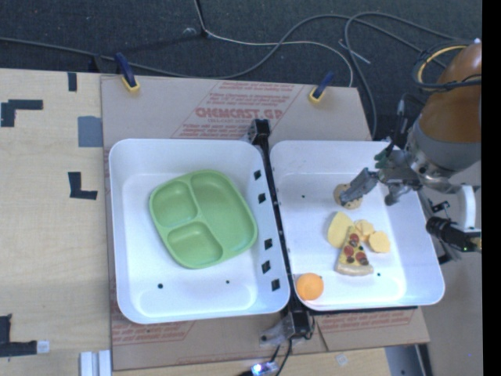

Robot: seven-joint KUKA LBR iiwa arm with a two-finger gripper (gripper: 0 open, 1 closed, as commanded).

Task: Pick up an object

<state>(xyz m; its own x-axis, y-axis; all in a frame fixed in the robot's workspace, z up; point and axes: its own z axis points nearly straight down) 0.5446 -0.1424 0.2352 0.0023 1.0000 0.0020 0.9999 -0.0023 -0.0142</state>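
My gripper point(373, 192) hangs over the back of the right bin point(313, 167), open, with nothing between its fingers. Its left fingertip point(354, 193) is right beside a small brown round piece point(343, 197) lying on the bin floor. Whether they touch, I cannot tell. In front of that lie a yellow chunk point(338, 229), a toy pizza slice point(355, 257), a small yellow-orange piece point(380, 243) and an orange ball point(310, 286) near the front left corner.
The left bin point(129, 210) holds a green divided plate point(203, 218). A black divider point(268, 210) runs between the bins. The arm's grey body and orange band point(454, 92) stand at the right edge. Cables lie behind the bench.
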